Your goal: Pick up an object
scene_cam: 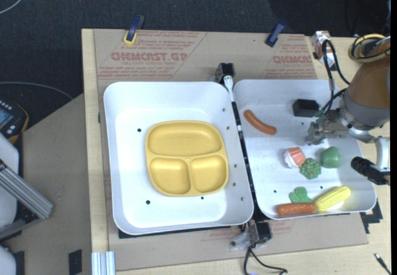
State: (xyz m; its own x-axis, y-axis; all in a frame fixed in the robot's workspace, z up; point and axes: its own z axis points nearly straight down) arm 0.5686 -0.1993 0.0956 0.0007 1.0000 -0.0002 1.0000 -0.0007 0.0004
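At the right of the frame, the pincer (318, 131) hangs over the right bin (273, 97), grip state impossible to tell, and could nudge the crowded green pepper (330, 157), broccoli (311, 169) and radish (294, 157) apart instead of seizing one.

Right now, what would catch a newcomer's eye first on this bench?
The yellow divided plate sits alone in the left bin. The right bin holds bright toy food: a sausage, broccoli and corn. The grey arm reaches in above them from the right.
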